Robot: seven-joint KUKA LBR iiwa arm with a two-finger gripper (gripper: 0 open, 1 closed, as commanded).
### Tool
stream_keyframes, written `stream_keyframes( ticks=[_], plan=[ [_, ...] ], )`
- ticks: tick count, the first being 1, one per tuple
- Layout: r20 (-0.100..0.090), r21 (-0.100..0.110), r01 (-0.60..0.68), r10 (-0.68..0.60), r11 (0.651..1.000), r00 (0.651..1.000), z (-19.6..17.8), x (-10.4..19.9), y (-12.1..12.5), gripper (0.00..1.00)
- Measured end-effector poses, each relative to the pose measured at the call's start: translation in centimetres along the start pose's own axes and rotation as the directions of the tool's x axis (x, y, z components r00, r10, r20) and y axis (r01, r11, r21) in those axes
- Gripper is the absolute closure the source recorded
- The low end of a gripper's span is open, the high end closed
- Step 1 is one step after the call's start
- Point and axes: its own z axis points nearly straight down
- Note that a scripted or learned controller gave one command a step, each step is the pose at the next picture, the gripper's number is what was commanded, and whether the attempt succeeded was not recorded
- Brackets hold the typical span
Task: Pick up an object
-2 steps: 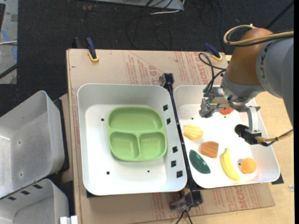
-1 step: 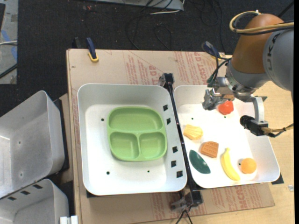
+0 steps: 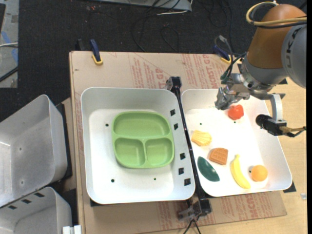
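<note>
Two shallow white bins sit side by side on the bench. The left bin [image 3: 92, 130] holds one thing, a light green plate [image 3: 143, 139] with three compartments, lying flat near the bin's middle. The right bin [image 3: 278, 155] holds six small toy foods, one of each: a red tomato [image 3: 236, 112], a pale yellow ridged piece [image 3: 201, 138], a tan waffle [image 3: 219, 156], a dark green leaf shape [image 3: 208, 169], a yellow banana [image 3: 239, 171] and an orange ball [image 3: 258, 173].

Taking the tomato as the landmark: it is small, round and bright red, resting on the bin floor in the far part of the right bin. The gripper [image 3: 225, 99] hangs just to its left and slightly farther back, close beside it, and nothing can be seen between its tips. Whether the gripper is apart or together cannot be made out from this angle. The yellow ridged piece lies nearer the camera and to the left of the tomato, the waffle nearer still, and the leaf shape, banana and orange ball lie in a row well apart from it along the near side of the bin. The green plate is far to the tomato's left, across the divider.
</note>
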Motion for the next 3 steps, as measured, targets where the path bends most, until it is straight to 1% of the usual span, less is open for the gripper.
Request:
stream_keyframes(
  ticks=[1, 2, 3],
  plan=[
    [-0.001, 0.005, 0.002, -0.002, 1.0, 1.0, -0.2, 4.1, -1.4, 1.0],
    [-0.003, 0.006, 0.004, -0.004, 1.0, 1.0, -0.9, 9.5, -3.1, 1.0],
    [-0.002, 0.008, 0.004, -0.004, 1.0, 1.0, -0.2, 14.6, -6.1, 1.0]
  ],
)
